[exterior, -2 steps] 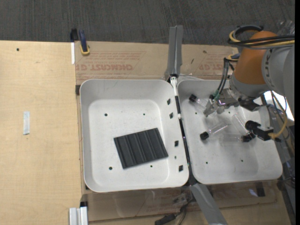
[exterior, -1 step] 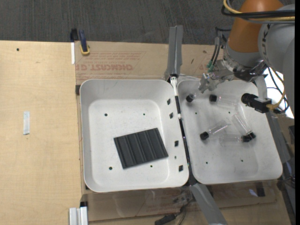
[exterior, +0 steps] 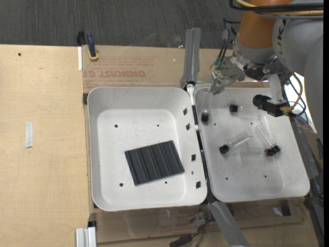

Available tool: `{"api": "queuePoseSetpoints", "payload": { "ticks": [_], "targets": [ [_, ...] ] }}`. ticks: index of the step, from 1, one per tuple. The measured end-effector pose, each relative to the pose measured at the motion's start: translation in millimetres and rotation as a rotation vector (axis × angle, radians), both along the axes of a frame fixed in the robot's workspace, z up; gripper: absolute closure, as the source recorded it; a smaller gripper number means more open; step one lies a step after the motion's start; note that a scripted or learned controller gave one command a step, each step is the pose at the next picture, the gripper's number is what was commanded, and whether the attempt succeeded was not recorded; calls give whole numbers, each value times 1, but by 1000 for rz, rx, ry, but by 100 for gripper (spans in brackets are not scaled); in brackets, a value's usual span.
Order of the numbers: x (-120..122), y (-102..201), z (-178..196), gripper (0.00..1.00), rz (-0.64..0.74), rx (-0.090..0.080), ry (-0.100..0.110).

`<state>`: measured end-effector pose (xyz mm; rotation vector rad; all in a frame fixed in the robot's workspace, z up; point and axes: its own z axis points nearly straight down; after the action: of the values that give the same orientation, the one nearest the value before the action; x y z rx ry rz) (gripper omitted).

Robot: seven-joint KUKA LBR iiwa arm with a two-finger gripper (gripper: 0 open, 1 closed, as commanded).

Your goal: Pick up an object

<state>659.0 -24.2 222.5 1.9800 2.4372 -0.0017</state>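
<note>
open floor rings the ribbed black mat in the left bin. in the right bin, clear tubes with black caps crowd the middle; its near end lies open.

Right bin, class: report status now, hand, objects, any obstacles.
Hand over right bin's far-left corner, holding nothing visible. Clear tubes with black caps lie mid-bin, untouched. Black ribbed mat in left bin. Nothing blocking.

A pale wooden table meets dark grey carpeted floor along the top; lighting is even.
</note>
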Motion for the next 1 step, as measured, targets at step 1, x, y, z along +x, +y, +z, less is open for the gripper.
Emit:
{"api": "queuePoseSetpoints", "payload": {
  "ticks": [1],
  "targets": [
    [-76, -42, -32, 100, 211, 1, 3]
  ]
}}
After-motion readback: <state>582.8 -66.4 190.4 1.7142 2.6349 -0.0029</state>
